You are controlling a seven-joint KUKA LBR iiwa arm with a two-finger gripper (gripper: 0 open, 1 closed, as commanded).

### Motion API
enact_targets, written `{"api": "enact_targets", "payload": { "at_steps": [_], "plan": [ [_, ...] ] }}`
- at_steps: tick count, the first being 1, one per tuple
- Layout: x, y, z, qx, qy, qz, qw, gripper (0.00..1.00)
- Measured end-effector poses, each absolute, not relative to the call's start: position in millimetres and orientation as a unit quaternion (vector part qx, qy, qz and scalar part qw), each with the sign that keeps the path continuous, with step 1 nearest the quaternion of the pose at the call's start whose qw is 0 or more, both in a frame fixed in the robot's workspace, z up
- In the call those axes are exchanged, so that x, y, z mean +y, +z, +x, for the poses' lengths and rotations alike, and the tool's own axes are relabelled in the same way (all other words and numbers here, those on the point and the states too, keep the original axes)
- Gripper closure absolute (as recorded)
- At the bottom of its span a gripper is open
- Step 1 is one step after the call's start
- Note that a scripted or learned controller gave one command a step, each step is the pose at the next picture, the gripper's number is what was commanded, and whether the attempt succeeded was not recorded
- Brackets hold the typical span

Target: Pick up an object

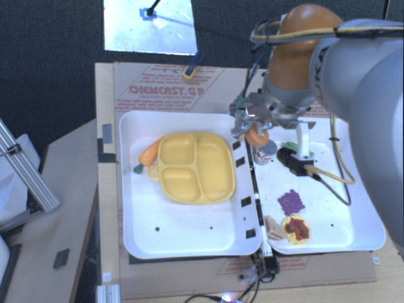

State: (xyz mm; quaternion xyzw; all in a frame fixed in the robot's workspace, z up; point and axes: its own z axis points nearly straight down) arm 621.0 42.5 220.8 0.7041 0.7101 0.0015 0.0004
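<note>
My gripper (251, 129) hangs over the divider between the two bins, near their far end. A small orange piece (256, 136) sits right at its tip, partly covered by it; whether it is gripped is not visible. Just below that lies a small grey-and-red can (264, 153). A green piece (290, 146) lies a little to the right in the right bin (353, 232). Purple grapes (291, 201), a pizza slice (297, 228) and a sandwich wedge (273, 228) lie toward that bin's near end.
The left bin (183, 238) holds a yellow divided plate (194, 167), with a toy carrot (149, 153) against the plate's left edge. The arm's bulk covers the right bin's far right corner. A cardboard sheet (167, 90) lies behind the bins.
</note>
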Motion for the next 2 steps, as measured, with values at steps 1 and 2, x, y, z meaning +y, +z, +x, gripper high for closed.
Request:
{"api": "enact_targets", "payload": {
  "at_steps": [1, 2],
  "plan": [
    [47, 214, 613.4, 0.709, 0.0001, 0.705, 0.0, 1.0],
    [44, 223, 624.2, 0.709, 0.0011, 0.705, 0.001, 1.0]
  ]
}}
